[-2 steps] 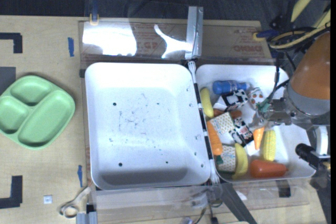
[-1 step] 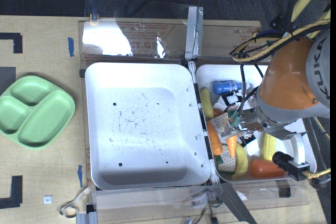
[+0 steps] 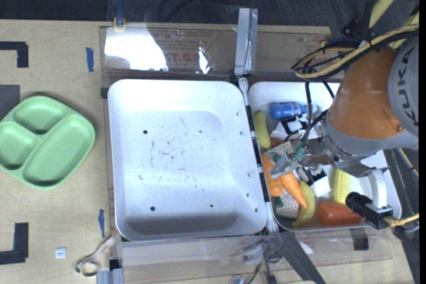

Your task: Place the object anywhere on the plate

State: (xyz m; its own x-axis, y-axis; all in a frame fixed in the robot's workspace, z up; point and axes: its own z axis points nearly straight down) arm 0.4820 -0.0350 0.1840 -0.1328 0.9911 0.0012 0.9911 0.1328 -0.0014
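Observation:
A light green plate (image 3: 45, 141) with three compartments lies on the wooden bench at the far left, outside the bins. The right bin (image 3: 318, 88) holds a heap of toy foods: a blue can (image 3: 287, 110), a yellow banana (image 3: 261, 130), an orange carrot (image 3: 291, 184), a yellow corn cob (image 3: 341, 184) and a red piece (image 3: 336, 213). My gripper (image 3: 297, 156) hangs low over the middle of this heap, just above the carrot, with the grey and orange arm behind it. The heap's clutter hides whether anything sits in the gripper.
The large left bin (image 3: 180, 156) stands between the plate and the right bin. A clear plastic wall (image 3: 173, 43) rises behind it. Black cables (image 3: 333, 53) loop above the arm at the back right.

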